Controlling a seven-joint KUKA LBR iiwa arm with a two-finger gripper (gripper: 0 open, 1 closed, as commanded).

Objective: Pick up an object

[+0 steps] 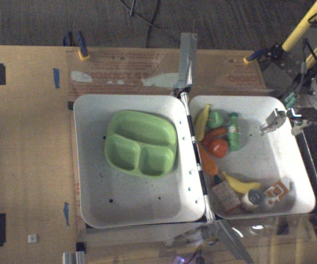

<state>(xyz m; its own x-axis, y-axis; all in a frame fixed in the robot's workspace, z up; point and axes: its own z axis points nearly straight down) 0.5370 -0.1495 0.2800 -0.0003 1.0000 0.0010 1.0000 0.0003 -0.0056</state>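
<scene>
My gripper hangs over the upper right part of the right bin, its fingers apart with nothing between them. To its left, against the bin's left wall, lies a cluster: a yellow banana, a green pepper, a green bottle, a red tomato and an orange carrot. Along the bin's front edge lie a second banana, a small carton, a can and an orange-and-white box.
The left bin holds a green divided plate. A metal divider rail runs between the bins. Bare white floor lies under and just left of the gripper. Yellow equipment and cables stand at the top right.
</scene>
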